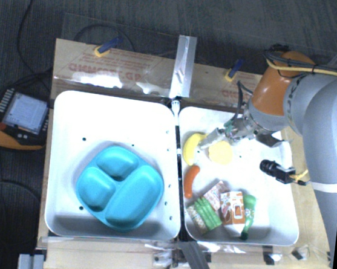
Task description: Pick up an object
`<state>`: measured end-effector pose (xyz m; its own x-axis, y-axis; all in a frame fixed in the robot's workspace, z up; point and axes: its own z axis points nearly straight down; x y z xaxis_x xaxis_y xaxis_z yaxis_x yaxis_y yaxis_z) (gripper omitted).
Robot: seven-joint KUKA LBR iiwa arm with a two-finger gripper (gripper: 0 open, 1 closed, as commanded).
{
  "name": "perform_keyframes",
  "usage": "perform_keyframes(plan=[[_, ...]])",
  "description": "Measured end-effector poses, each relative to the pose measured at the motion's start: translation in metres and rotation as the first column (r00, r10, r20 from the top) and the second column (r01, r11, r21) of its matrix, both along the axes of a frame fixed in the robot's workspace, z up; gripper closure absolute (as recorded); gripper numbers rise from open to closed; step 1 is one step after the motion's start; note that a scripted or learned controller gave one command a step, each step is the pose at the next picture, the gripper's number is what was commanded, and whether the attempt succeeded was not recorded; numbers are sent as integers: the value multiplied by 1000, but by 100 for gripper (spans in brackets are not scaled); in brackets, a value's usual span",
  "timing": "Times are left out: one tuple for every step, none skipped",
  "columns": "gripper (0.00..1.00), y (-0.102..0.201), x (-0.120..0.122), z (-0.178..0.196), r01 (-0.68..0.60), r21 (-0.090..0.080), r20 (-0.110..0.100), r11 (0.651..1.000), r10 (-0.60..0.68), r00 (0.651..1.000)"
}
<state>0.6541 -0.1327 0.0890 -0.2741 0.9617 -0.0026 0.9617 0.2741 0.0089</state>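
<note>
My gripper (228, 135) hangs over the far part of the right bin (287, 206), below the arm's orange band (272, 92). Just beneath it and toward the front lies a pale yellow round object (220, 153); whether they touch I cannot tell. A brighter yellow fruit-like object (191, 146) sits to its left against the bin's left wall. An orange carrot-shaped object (191, 180) lies in front of that. Near the front of the bin lie a green-and-brown packet (207, 207), a red-and-white carton (231, 205) and a green object (248, 212).
The left bin (73, 119) holds a blue divided plate (119, 184). A black fitting with a yellow cable (276, 169) sticks out over the right bin's right side. The grey arm (322, 125) covers the far right corner. A metal divider post (183, 66) stands behind the bins.
</note>
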Motion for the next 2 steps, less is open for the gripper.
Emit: perform_keyframes(plan=[[100, 1, 1, 11, -1, 1, 3, 1000, 1, 1000], [100, 41, -23, 95, -154, -3, -10, 988, 154, 988]])
